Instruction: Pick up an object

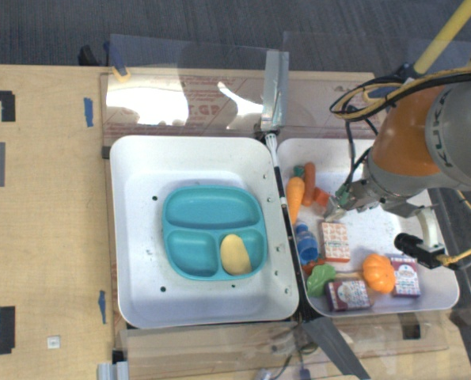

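Claw (336, 204) hangs low in the right bin (445, 295), beside the carrots (296, 192). Its grip, I can't tell. Looks like the reach; next, close squarely on one.

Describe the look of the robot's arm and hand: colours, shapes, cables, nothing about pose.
The arm is a thick, rounded grey body with a broad orange band above the wrist. Black and yellow cables loop around its upper side. The hand is a small grey metal piece with green and orange touches at its tip. A pale bracket with a black cylindrical piece sits below the wrist.
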You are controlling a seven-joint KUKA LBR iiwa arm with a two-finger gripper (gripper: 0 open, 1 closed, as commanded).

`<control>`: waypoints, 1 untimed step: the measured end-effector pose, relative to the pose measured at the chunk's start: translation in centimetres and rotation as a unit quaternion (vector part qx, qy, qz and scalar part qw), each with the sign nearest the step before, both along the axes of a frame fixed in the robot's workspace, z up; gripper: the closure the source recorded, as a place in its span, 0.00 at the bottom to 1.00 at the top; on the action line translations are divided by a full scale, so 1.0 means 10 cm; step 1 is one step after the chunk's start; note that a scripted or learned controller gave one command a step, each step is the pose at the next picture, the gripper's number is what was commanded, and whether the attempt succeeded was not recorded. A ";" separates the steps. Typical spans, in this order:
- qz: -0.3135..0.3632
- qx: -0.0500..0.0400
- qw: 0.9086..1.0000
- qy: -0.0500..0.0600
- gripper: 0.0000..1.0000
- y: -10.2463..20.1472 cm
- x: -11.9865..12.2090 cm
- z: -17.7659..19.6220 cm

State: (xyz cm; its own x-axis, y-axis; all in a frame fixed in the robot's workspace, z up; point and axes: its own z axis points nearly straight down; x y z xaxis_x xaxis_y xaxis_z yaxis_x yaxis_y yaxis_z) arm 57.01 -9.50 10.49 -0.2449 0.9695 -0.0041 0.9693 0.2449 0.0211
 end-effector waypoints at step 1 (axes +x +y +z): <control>-0.003 0.002 1.000 0.002 1.00 0.78 0.83 0.88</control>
